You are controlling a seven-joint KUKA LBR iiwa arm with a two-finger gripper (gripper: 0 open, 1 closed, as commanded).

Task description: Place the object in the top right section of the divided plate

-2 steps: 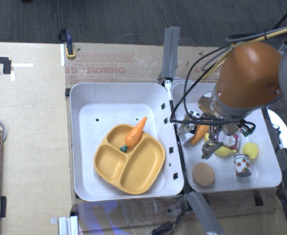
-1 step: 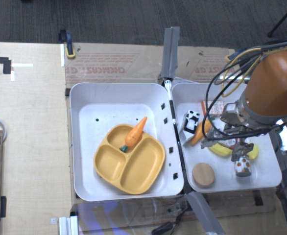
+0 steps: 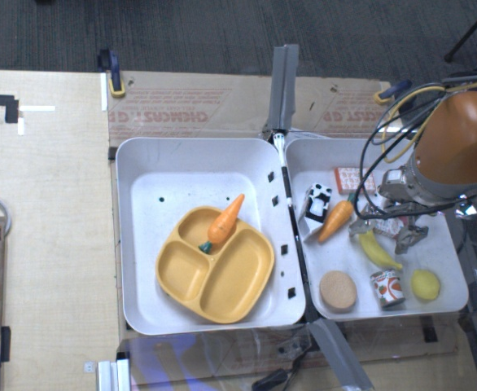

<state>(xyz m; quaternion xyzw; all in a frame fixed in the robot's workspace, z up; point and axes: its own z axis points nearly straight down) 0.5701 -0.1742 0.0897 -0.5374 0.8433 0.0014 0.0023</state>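
Note:
A yellow divided plate [image 3: 237, 274] lies in the left bin [image 3: 141, 218]. An orange carrot [image 3: 225, 220] rests on the plate's upper section, its green end inside the section and its tip sticking up-right past the rim. A second carrot [image 3: 334, 221] lies in the right bin [image 3: 454, 296], close to the divider. My gripper [image 3: 391, 218] hangs over the right bin, just right of that second carrot and above the banana [image 3: 378, 251]; the wrist and cables hide its lower end.
The right bin also holds a black-and-white cow toy [image 3: 317, 203], a round biscuit-coloured disc [image 3: 337, 290], a small can [image 3: 387, 287], a lemon [image 3: 425, 284] and a red-and-white card [image 3: 351, 178]. A grey post [image 3: 283, 88] stands behind the bins' shared wall.

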